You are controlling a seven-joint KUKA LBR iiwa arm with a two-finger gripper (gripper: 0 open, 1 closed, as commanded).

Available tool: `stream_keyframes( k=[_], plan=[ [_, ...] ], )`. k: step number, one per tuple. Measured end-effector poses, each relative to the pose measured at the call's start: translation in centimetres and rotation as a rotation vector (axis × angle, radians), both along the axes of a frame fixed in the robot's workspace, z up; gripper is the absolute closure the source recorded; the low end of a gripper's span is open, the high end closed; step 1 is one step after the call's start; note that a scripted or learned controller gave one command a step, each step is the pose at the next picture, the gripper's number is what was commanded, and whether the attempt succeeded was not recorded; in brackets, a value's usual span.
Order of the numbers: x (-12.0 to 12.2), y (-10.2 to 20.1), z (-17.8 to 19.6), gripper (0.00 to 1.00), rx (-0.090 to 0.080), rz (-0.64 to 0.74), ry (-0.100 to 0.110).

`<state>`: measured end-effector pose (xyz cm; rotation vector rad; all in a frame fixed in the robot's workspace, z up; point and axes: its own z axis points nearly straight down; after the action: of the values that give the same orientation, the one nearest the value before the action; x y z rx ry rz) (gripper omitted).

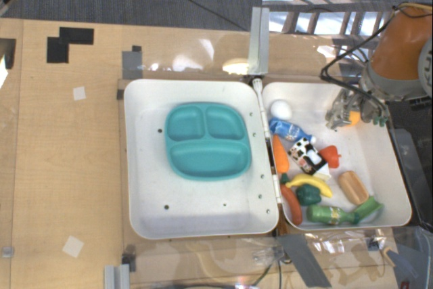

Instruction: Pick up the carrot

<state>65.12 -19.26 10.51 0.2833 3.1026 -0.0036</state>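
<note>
The wooden bench (61,166) carries two shallow white bins side by side. Taking the left bin (145,213) as landmark, the right bin (399,210) sits just beside it, their inner walls touching. Black marks (67,42) lie on the bench top well up and left of the left bin, and small pale squares (80,93) lie to its left.

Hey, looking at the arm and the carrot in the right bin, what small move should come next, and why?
Probably shift the gripper toward the right bin's left wall. It sits near the white bin's upper right, with a small orange piece by its tip, while the long orange carrot lies along the divider, beside the black-and-white cow toy. It needs to get above the carrot before lowering.
</note>
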Motion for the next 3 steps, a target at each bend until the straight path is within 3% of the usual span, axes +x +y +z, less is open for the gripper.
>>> stream_keyframes(
  k=[1,2,3],
  plan=[
    [-0.1,-1.2,31.2,1.0,-0.01,0.352,0.002],
    [-0.2,-1.2,30.6,0.0,-0.004,0.352,0.012],
    [-5.5,2.3,18.1,0.0,-0.004,0.657,0.021]
  ],
)
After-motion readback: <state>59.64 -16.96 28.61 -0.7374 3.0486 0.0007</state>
